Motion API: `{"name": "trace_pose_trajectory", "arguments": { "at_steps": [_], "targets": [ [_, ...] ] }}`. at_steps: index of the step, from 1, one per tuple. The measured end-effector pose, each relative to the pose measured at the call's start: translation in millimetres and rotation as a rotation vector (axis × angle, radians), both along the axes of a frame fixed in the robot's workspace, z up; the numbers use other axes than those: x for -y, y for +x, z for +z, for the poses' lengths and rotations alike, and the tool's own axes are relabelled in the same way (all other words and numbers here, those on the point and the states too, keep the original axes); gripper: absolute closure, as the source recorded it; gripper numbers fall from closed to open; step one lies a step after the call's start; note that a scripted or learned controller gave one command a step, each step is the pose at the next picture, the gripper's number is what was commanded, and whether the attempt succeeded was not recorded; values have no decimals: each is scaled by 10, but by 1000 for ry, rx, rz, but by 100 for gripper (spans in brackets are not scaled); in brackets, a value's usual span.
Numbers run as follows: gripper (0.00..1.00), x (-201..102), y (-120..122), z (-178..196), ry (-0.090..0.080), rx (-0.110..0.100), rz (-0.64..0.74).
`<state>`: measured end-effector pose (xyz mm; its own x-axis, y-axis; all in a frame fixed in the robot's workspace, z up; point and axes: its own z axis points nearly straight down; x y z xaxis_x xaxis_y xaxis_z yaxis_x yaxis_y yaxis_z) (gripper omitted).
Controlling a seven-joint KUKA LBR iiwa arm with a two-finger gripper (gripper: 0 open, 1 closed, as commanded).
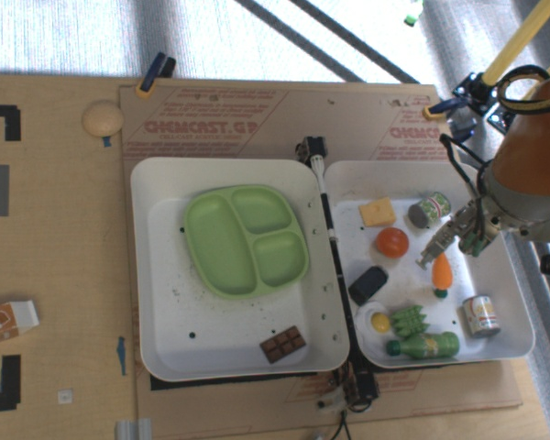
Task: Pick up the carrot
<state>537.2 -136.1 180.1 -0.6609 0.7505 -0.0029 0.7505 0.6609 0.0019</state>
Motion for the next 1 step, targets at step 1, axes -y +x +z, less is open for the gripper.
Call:
{"name": "trace_pose_trajectory", "arguments": {
  "at_steps": [1],
  "targets": [
    [100,344,-449,-946,1,0,-216]
  ]
}}
